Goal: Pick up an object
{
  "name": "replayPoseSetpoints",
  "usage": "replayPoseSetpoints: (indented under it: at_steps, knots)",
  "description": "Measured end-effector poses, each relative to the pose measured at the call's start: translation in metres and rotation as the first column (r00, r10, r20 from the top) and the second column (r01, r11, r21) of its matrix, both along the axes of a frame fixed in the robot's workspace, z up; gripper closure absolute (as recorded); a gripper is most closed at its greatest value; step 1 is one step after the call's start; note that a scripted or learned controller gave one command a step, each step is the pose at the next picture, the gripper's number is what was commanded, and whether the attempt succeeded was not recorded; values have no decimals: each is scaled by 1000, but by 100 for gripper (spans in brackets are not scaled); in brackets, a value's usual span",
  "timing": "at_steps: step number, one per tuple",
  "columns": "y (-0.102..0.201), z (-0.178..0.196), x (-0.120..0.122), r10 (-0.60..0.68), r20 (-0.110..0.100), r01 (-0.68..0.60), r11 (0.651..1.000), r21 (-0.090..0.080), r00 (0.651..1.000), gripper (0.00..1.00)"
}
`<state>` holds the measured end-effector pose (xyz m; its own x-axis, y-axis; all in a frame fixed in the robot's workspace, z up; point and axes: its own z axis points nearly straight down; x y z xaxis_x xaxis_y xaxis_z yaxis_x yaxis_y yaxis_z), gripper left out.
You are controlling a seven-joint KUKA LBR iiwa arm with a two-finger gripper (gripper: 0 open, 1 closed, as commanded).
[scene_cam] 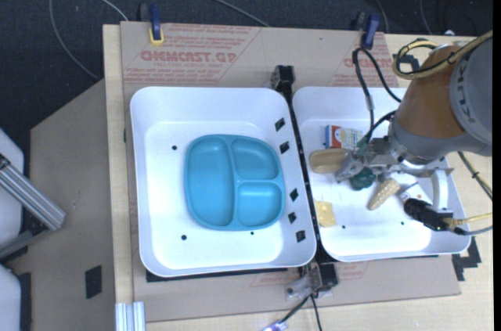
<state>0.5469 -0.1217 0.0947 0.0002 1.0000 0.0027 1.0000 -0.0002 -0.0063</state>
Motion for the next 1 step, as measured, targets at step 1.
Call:
replayPoseSetpoints:
  at_steps: [1]
  knots:
    - [0, 14, 1, -1, 6, 1, 1000, 0, 1000, 100]
